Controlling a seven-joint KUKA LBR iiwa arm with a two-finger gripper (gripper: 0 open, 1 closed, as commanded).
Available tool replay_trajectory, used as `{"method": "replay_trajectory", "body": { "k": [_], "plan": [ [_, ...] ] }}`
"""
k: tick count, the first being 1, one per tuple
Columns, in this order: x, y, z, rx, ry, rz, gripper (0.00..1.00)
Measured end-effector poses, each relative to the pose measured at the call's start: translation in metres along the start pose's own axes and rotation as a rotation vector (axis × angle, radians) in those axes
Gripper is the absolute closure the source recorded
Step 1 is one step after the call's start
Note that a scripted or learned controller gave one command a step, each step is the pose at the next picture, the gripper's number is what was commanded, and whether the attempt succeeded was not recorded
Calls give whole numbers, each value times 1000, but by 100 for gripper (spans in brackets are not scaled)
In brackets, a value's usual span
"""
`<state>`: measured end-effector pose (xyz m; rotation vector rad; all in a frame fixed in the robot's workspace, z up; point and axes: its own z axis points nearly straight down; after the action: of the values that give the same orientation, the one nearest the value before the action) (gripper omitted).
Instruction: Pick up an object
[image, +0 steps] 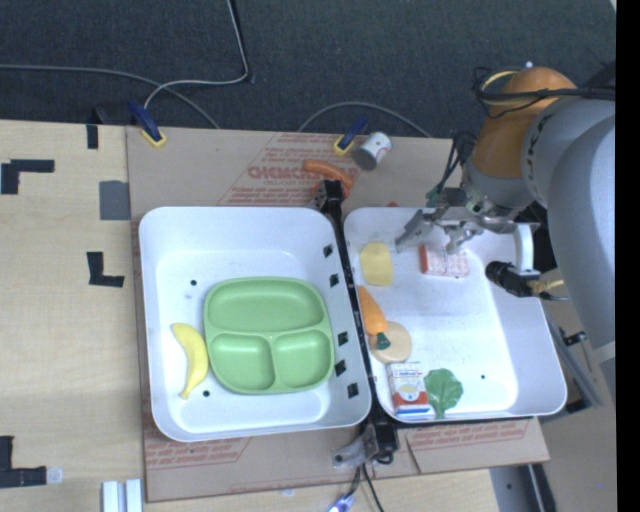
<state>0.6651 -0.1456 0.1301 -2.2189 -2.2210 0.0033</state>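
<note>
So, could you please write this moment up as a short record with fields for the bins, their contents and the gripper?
left bin: green divided plate; banana left of it
right bin: yellow block, carrot, round cookie, small carton, green leaf, red-and-white packet
gripper: over the right bin's far end, just above the packet
grasp: nothing seen between the fingers

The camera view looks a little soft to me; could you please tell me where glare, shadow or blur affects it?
In the camera view, lighting is even and soft; the right bin floor looks bright with little detail, the green divided plate carries a mild sheen, the arm at right is large and blurry, and the pincer casts only a faint shadow.
</note>
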Motion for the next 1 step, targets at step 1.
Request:
{"method": "replay_trajectory", "body": {
  "k": [1],
  "plan": [
    [-21,6,39,-10,-2,-2,0]
  ]
}}
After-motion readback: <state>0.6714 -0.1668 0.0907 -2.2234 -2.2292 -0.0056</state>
